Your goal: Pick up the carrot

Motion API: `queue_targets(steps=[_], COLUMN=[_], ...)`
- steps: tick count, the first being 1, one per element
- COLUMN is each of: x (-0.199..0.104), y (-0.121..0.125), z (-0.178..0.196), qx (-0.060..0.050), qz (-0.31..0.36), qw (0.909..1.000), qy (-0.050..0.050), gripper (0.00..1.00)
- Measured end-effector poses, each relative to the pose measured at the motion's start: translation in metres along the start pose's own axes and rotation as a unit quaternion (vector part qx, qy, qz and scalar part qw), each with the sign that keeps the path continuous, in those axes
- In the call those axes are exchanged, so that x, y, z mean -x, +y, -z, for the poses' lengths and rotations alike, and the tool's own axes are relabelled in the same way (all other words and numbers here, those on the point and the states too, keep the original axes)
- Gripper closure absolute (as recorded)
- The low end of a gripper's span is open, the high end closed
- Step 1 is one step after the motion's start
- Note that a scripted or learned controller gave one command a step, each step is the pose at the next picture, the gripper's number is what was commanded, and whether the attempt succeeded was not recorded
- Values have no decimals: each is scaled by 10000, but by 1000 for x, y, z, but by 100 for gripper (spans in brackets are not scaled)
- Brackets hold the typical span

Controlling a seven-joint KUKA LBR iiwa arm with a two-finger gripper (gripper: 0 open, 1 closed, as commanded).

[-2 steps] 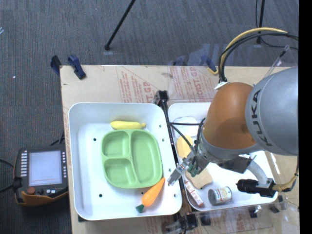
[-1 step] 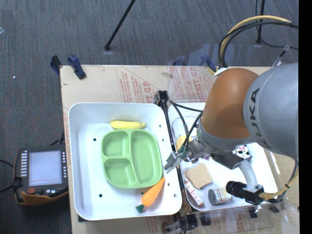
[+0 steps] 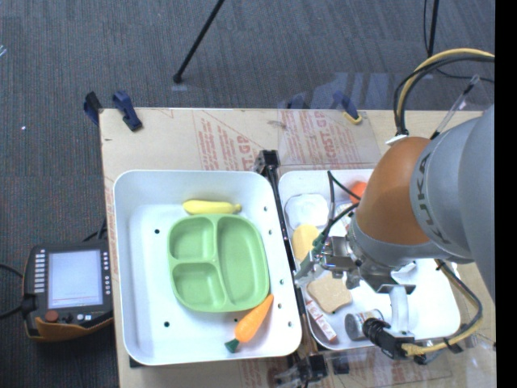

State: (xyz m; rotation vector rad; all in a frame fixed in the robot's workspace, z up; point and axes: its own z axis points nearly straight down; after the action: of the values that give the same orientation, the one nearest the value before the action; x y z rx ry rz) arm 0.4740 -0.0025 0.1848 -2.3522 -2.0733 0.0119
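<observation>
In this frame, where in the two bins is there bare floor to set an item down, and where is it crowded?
Left bin: bare floor left of the green tray, and a strip in front of it, left of the carrot. The banana fills the back edge. Right bin: crowded, with the arm over bread and other items.

A single fixed camera looks down at a slant from above the bench (image 3: 202, 136), set far enough back to take in both white bins (image 3: 129, 217) and the surrounding dark floor (image 3: 81, 39). The arm (image 3: 436, 192) enters from its right side.
</observation>
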Motion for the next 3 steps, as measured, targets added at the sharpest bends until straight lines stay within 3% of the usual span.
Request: queue_targets(steps=[1, 2, 3], x=[-6, 17, 17], y=[0, 3, 3], z=[1, 1, 9], qx=[8, 10, -6], qz=[1378, 2545, 2557], qw=[9905, 9671, 9667], qy=[2, 3, 7], gripper=[0, 0, 100])
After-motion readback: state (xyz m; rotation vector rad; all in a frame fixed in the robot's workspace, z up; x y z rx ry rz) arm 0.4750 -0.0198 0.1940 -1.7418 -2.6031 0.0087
